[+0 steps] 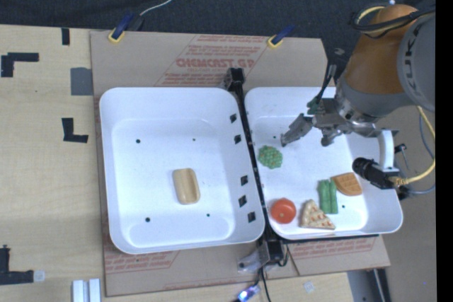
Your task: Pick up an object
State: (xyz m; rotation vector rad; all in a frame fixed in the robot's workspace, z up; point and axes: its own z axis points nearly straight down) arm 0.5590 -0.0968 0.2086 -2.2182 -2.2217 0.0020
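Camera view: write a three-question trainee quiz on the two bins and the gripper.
1. True or false: the bread roll lies in the left bin.
2. Which item lies nearest the gripper? A tomato B broccoli C pizza slice
3. Fill in: the green bean lies in the ___ bin.

Key: 1 true; 2 B; 3 right.

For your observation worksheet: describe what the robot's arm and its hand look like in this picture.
The arm is grey with a broad orange band above the wrist. Yellowish and black cables loop along it. The hand is dark grey metal with two slim fingers.
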